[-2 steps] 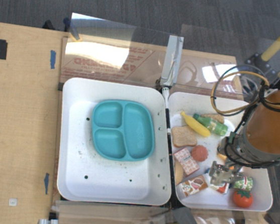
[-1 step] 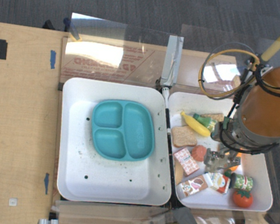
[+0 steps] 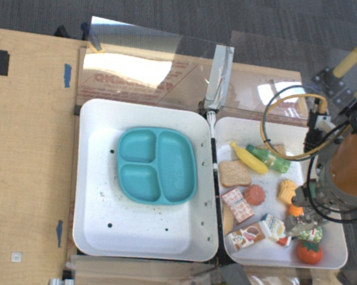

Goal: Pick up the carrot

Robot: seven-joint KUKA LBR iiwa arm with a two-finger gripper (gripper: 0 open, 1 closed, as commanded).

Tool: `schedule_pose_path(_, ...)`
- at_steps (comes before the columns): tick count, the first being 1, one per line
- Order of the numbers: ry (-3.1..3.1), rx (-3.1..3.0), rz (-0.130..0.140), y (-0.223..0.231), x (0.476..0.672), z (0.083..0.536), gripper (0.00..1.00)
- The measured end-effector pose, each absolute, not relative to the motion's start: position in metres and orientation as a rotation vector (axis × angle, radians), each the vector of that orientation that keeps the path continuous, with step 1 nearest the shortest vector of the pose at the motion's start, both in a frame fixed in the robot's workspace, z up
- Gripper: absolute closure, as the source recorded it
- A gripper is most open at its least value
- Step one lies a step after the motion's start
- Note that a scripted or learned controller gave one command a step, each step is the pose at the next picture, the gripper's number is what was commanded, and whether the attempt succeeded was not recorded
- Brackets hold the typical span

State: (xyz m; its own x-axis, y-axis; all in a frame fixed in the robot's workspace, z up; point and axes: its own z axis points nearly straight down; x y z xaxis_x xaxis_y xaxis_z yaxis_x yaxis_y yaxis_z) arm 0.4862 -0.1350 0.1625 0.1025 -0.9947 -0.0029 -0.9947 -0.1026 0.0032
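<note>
The carrot (image 3: pixel 295 210) lies in the right bin (image 3: pixel 335 262), near its right side. I see it as a small orange piece just below a yellow corn cob (image 3: pixel 287 189). The gripper (image 3: pixel 303 218) reaches down from the grey and orange arm right over it and covers most of it. A green leafy bit (image 3: pixel 311 234) shows on the gripper's other side, above a red tomato (image 3: pixel 310 253). I cannot say whether that green belongs to the carrot or the tomato. Whether the carrot is between the fingers is hidden.
The right bin also holds a banana (image 3: pixel 249 157), a green bottle (image 3: pixel 268 158), a bread slice (image 3: pixel 234 173), a red disc (image 3: pixel 255 194) and several small packets (image 3: pixel 248 235). The left bin (image 3: pixel 90 179) holds a teal divided plate (image 3: pixel 157 166). Black cables (image 3: pixel 284 119) loop above the right bin.
</note>
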Motion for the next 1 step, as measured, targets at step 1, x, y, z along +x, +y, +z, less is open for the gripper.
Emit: schedule_pose_path(1,-1.815,2.561,0.014,-0.1112,0.4827,0.0929,1.0)
